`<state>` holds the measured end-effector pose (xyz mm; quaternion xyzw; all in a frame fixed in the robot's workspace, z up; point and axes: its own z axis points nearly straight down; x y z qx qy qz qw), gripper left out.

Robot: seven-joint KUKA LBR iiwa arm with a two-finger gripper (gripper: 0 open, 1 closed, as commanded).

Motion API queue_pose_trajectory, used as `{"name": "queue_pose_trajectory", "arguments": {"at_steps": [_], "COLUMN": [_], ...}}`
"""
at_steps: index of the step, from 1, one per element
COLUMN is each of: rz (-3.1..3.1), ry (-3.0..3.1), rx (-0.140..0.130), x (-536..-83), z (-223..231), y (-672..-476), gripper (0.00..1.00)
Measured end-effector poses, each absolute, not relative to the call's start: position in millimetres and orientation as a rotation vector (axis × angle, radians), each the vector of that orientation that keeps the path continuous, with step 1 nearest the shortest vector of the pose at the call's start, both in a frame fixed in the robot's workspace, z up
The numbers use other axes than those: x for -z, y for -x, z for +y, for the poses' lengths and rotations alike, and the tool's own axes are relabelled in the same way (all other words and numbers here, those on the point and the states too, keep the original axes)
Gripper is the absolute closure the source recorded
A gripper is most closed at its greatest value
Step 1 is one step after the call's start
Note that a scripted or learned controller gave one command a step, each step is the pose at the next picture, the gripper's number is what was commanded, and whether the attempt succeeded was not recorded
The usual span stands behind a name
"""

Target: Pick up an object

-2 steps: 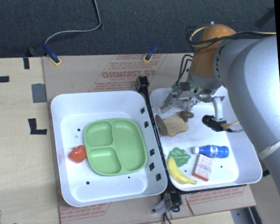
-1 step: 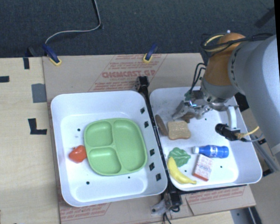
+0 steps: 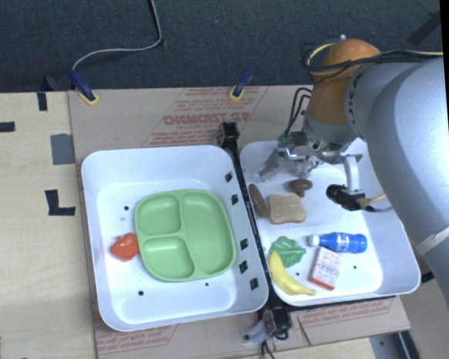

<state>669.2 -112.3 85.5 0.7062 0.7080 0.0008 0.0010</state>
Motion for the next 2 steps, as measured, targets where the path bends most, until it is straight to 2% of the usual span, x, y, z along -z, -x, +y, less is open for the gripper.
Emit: {"name": "queue_pose_trajectory", "arguments": {"at_steps": [1,2], "rz": [2.218,2.221], "ry": [-2.218,-2.221], "rx": [0.0,0.003], "x": [-87,-110], "z": [-165,-223], "y": [-622.2,-609.1], "gripper": [0.0,0.0]}}
